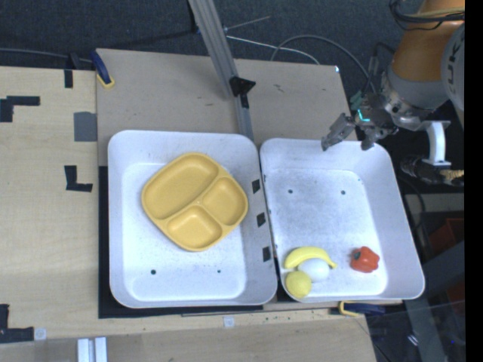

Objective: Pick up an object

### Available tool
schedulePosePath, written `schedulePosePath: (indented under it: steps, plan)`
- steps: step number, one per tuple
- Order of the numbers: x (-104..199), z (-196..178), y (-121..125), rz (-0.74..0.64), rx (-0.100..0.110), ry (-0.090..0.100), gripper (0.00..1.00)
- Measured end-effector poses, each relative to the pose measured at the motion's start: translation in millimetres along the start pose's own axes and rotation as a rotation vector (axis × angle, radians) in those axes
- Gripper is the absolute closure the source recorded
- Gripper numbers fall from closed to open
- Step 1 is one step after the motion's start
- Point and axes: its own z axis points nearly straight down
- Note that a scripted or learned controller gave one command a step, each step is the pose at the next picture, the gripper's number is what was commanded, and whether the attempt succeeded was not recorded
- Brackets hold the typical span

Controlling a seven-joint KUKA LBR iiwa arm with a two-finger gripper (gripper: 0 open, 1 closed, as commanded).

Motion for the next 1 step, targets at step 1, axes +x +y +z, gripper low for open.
schedulePosePath:
  steps: [1]
  plan:
    - [-2.4, 61.4, 5.6, 0.001, 0.006, 0.0, 0.0]
